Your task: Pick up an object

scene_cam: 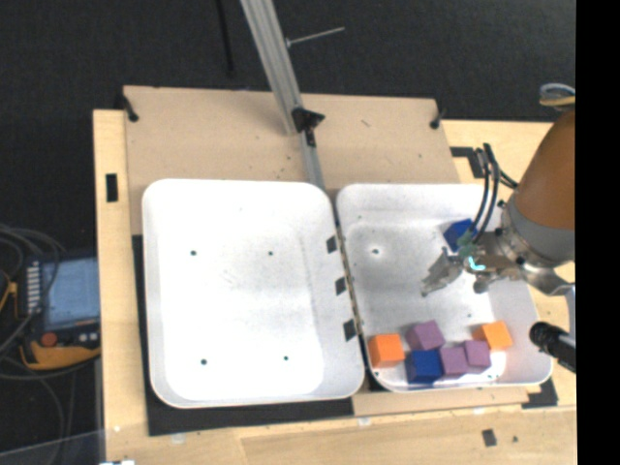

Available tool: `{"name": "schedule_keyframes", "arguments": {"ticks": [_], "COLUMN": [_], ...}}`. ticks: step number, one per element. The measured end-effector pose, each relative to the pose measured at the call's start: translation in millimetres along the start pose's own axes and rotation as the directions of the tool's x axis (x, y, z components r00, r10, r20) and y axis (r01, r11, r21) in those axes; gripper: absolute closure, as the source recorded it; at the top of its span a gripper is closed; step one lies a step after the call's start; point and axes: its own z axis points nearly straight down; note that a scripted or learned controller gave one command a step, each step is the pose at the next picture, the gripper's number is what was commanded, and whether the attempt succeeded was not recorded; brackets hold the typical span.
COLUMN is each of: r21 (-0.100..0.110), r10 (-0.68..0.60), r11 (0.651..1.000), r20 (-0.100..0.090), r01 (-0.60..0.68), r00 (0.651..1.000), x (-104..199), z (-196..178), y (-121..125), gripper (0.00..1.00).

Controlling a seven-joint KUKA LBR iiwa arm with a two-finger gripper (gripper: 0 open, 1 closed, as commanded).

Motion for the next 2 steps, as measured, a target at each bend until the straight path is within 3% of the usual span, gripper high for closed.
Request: {"name": "schedule_keyframes", "arguments": {"ticks": [1,2], "r21": [-0.005,0.002], "r10": [0.004,0.005], "r11": [1.0,1.0], "r20": [0.001,0.002], "r01": [-0.004,-0.005], "r00": [1.0,1.0], "x": [-0.3,-1.4], "z": [-1.7,52.0], "y": [0.7,10.6], "gripper": [0.0,0.0]}}
